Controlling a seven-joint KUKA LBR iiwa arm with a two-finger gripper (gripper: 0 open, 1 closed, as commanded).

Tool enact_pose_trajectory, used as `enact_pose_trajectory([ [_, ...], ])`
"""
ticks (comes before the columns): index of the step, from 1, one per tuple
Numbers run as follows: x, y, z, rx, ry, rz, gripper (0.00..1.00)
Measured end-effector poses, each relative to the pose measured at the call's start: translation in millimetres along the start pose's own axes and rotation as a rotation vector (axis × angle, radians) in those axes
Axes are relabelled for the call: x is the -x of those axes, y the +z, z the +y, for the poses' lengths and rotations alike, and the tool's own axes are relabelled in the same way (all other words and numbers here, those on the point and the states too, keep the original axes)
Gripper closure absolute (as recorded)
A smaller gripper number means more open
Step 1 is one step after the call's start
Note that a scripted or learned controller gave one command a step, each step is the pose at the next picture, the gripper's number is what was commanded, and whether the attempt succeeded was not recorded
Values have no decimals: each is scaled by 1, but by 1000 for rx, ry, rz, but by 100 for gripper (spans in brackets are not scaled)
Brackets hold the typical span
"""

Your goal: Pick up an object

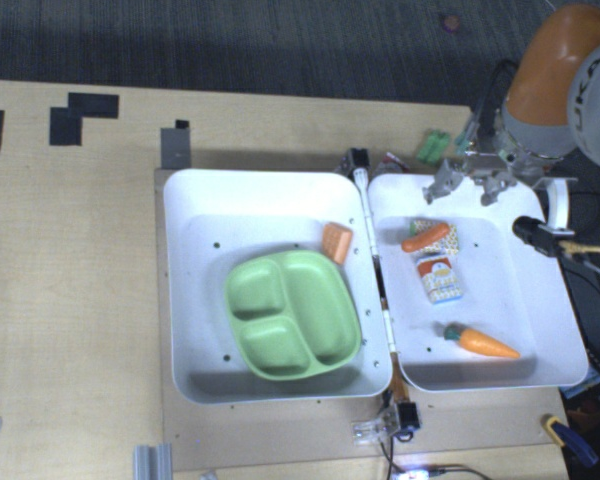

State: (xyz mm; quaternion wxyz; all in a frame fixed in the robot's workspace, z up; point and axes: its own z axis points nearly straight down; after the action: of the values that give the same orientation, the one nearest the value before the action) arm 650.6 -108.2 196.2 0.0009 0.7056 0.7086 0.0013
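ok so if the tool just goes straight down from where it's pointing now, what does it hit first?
Probably bare floor at the back of the right bin, near its far rim. The tool hangs above that edge, and the nearest item, the orange-red toy, lies a little nearer the camera. Depth is hard to judge from this slanted view.

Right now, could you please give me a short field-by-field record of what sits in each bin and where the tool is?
left bin: green divided plate; small orange block by the plate's far right corner
right bin: carrot near front; small printed packet mid-bin; orange-red sausage-like item at the packet's far end
tool: above the right bin's far edge, holding nothing
fingers: spread apart
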Motion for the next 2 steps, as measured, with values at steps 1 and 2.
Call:
enact_pose_trajectory([
  [1, -1, 106, 12, 14, -3, -5, 0],
  [2, -3, 99, 11, 7, -5, -1, 100],
])
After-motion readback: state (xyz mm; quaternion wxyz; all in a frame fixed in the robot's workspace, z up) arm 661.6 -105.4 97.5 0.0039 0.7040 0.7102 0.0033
